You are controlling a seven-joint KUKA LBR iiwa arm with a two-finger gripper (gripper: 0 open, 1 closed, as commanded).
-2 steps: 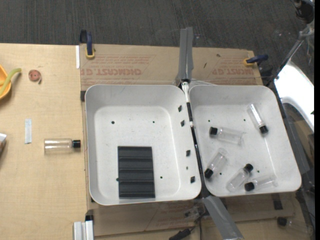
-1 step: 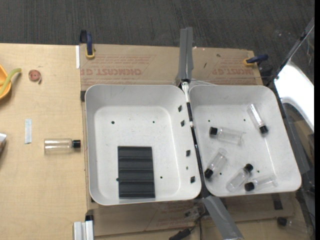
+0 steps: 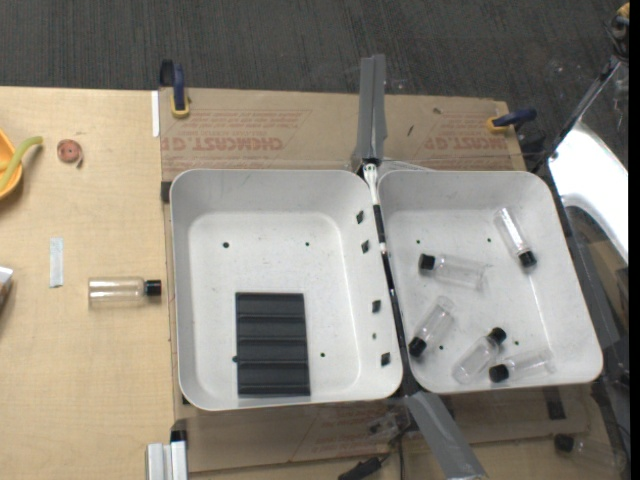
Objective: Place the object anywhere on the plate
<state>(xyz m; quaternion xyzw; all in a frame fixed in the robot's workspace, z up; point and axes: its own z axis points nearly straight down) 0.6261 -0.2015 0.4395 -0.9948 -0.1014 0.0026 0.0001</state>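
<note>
A black ribbed plate point(image 3: 271, 344) lies flat in the left bin point(image 3: 200, 218), near its front wall. The right bin point(image 3: 560, 268) holds several clear vials with black caps, all lying on their sides. One vial point(image 3: 450, 270) lies left of the middle and another point(image 3: 517, 236) towards the back right. A third vial point(image 3: 432, 326) rests near the front left, and two more point(image 3: 478, 356) lie close together at the front.
Outside the bins, a clear vial point(image 3: 124, 289) lies on the wooden bench to the left. A yellow object point(image 3: 10, 163) and a small red disc point(image 3: 68, 150) sit at the far left. Clamps point(image 3: 175, 88) hold the cardboard at the back. Black clips line the shared bin walls point(image 3: 380, 258).
</note>
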